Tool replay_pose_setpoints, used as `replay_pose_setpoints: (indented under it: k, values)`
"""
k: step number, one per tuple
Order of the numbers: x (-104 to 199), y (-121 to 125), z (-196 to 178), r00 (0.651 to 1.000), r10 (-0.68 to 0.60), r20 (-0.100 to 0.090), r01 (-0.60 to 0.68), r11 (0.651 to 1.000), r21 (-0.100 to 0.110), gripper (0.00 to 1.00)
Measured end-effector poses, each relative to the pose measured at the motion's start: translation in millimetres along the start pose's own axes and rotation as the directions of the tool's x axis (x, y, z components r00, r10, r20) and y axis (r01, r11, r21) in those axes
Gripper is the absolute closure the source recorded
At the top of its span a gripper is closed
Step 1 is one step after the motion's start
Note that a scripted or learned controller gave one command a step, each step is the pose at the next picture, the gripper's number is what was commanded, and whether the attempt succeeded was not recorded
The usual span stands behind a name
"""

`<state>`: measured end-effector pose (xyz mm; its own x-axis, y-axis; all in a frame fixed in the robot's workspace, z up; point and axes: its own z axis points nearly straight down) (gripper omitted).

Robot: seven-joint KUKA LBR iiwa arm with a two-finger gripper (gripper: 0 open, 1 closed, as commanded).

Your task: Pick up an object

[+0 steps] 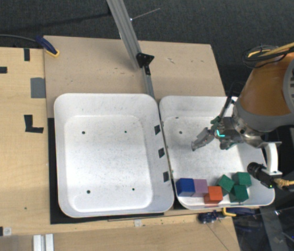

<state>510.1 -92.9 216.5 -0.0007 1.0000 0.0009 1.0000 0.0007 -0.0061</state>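
Observation:
Several small blocks lie along the near edge of the right bin (188, 109): a blue cube (185, 186), a pale purple cube (200, 186), an orange cube (214, 194) and three green blocks (235, 186) bunched at the near right corner. My gripper (213, 141) hangs over the middle of the right bin, above and behind the blocks. It is open, its fingers (201, 139) spread apart with nothing between them. The grey and orange arm (269, 95) comes in from the right.
The left bin (105, 150) stands beside the right one, sharing a raised rim. A slanted metal rod (128, 27) with a black clamp reaches down to the bins' far junction. Cables and a black fitting (264, 174) hang at the right bin's right edge.

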Motion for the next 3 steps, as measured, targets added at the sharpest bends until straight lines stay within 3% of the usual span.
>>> replay_pose_setpoints:
  k: [1, 3]
  values:
    - [-0.2, 0.9, -2.1, 1.000, -0.001, 0.000, 0.001, 1.000, -0.004, 0.00]
    - [-7.2, 15.9, 107.0, 1.000, 0.000, 0.001, 0.000, 1.000, 0.002, 0.00]
